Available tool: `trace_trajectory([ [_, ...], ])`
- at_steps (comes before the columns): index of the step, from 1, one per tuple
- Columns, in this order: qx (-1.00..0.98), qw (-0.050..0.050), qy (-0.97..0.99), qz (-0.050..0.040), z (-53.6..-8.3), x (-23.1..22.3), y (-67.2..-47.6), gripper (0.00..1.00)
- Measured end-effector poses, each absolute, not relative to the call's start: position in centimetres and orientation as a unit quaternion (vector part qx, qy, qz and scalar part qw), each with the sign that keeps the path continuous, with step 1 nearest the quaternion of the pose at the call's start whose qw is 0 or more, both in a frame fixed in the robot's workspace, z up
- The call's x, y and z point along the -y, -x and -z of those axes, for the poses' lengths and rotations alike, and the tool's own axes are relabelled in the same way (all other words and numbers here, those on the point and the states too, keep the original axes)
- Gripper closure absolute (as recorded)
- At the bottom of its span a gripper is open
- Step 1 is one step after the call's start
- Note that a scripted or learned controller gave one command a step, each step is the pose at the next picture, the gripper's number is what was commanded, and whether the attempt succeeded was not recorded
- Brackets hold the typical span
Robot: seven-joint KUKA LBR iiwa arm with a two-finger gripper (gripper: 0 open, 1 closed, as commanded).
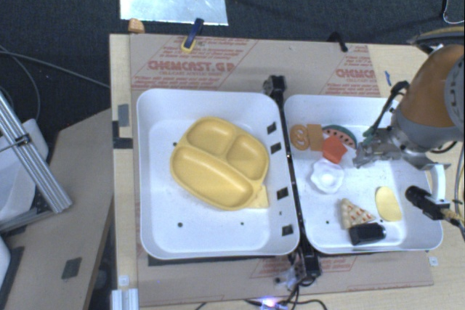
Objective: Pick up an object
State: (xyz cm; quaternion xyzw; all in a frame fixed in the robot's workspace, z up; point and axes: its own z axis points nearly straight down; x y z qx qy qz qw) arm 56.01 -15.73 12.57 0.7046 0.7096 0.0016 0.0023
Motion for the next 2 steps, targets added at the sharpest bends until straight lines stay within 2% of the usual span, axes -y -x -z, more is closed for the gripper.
trace_trajectory([
  [1, -0.707, -0.002, -0.707, 0.0005, -8.2, 13.4, -50.0, 1.00],
  [2, -0.713, 0.006, -0.701, -0.0072, -19.2, 4.3, -59.8, 1.00],
])
